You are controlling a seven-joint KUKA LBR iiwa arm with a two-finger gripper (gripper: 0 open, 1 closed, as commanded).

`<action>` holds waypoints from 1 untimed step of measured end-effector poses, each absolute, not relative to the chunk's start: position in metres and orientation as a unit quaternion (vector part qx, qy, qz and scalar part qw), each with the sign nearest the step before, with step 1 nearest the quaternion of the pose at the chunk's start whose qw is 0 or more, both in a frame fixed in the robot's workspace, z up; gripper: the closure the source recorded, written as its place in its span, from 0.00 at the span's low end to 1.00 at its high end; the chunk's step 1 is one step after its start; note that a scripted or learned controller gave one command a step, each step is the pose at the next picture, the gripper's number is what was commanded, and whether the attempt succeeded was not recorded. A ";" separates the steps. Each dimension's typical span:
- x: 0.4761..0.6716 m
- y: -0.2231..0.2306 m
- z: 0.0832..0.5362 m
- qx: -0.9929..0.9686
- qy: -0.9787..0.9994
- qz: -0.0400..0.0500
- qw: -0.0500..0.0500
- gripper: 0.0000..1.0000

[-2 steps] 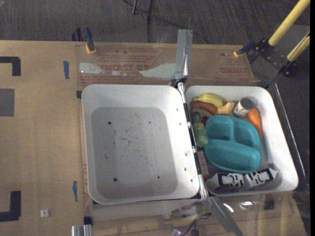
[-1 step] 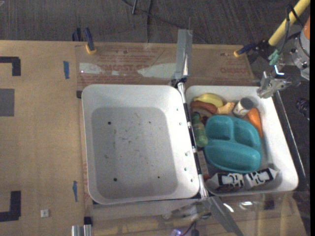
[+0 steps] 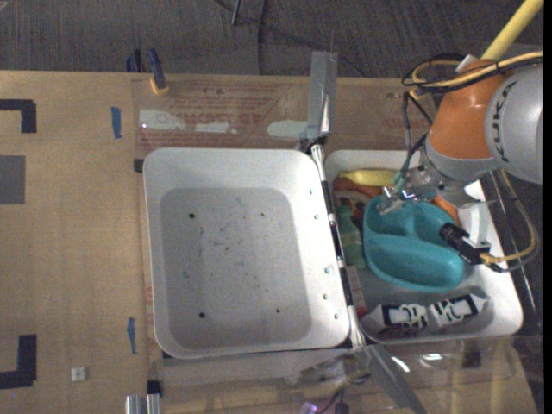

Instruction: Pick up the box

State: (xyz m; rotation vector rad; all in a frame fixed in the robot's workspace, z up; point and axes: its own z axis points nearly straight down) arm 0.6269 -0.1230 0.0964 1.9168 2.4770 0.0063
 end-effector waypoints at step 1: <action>0.615 -0.134 0.096 0.464 0.886 0.005 0.012 1.00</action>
